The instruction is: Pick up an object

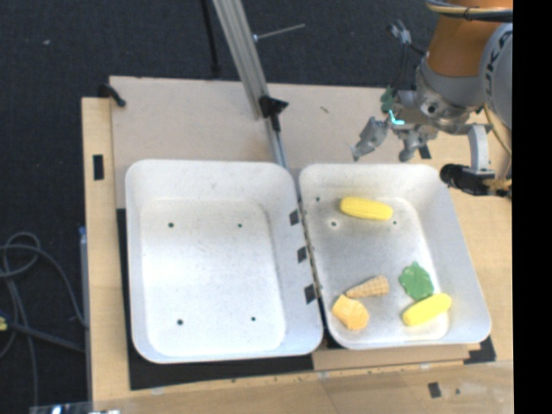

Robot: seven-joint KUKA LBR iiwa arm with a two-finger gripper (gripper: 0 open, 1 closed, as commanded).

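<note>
The right bin (448, 205) holds several small things: a yellow corn cob (366, 208) near its far side, a tan cone-shaped piece (369, 287), an orange chunk (351, 312), a green leafy piece (417, 279) and a yellow banana-like piece (426, 309) near the front. My gripper (390, 142) hangs above the bin's far rim, behind the corn cob, with its two fingers spread apart and nothing between them.
The left bin (138, 231) lies beside the right one. A slanted metal post (246, 54) rises behind the bins' shared edge. The arm with its orange band (466, 37) fills the upper right. Cables (26, 266) lie at the far left.
</note>
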